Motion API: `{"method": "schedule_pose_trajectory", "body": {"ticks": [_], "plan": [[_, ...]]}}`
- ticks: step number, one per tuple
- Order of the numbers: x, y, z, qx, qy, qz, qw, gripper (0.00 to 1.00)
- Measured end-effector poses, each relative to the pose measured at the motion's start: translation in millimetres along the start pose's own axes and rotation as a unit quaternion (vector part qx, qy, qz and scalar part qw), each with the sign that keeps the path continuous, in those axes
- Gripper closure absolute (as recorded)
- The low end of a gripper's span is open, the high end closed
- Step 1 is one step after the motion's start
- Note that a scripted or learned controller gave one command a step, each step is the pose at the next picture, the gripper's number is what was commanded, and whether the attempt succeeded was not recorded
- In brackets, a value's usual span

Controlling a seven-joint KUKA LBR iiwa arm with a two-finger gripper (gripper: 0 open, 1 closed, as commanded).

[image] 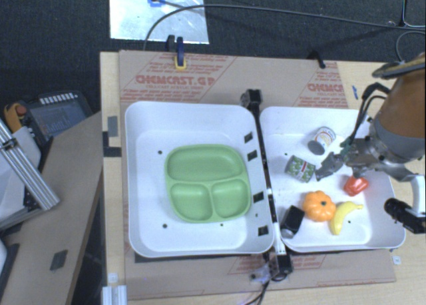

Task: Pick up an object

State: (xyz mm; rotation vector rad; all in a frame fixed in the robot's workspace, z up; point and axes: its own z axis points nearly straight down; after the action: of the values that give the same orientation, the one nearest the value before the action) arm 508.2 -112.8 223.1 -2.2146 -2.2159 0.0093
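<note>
The gripper (326,166), its state impossible to tell, hangs between green can (300,168), red pepper (356,185) and pumpkin (319,206).

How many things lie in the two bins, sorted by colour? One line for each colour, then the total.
Green: 2 (tray, can)
White: 1 (tin)
Red: 1 (pepper)
Orange: 1 (pumpkin)
Yellow: 1 (banana)
Black: 1 (block)
Total: 7

Brown board (279,74) under bins — red "CHEMCAST", printed twice
</note>
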Motion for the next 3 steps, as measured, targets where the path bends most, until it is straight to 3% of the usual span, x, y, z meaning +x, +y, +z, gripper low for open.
{"method": "schedule_pose_trajectory", "body": {"ticks": [1,3], "plan": [[0,2,-5,-0.006,-0.001,-0.001,1.0000,0.00],[3,-8,97,-0.003,0.000,0.000,1.0000,0.00]]}}
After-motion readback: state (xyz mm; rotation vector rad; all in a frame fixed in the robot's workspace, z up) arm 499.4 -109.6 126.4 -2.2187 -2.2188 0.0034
